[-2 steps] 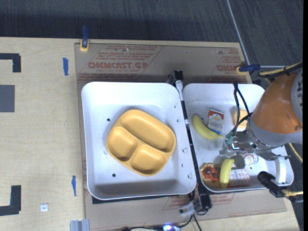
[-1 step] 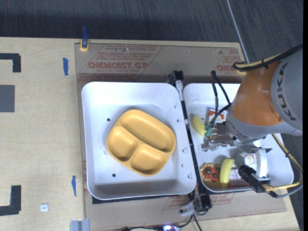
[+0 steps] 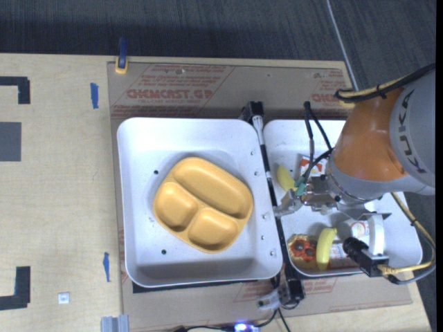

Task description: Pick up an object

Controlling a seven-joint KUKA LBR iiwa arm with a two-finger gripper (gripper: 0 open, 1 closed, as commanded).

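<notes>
My gripper (image 3: 309, 195) hangs low over the middle of the right bin (image 3: 408, 244), on the arm that comes in from the right. Just left of it lies a small yellow piece (image 3: 284, 178). In front of it, near the bin's front wall, a yellow banana-shaped object (image 3: 324, 246) rests on a red and orange packet (image 3: 302, 249). A white item with a red label (image 3: 367, 231) lies to the right of those. The wrist hides part of a white and orange packet (image 3: 304, 163) behind the gripper. I see nothing held in the gripper.
The left bin (image 3: 135, 185) holds a large yellow tray (image 3: 201, 203) with three compartments. A ridge with black cables (image 3: 266, 178) divides the two bins. Wooden bench surface lies to the left.
</notes>
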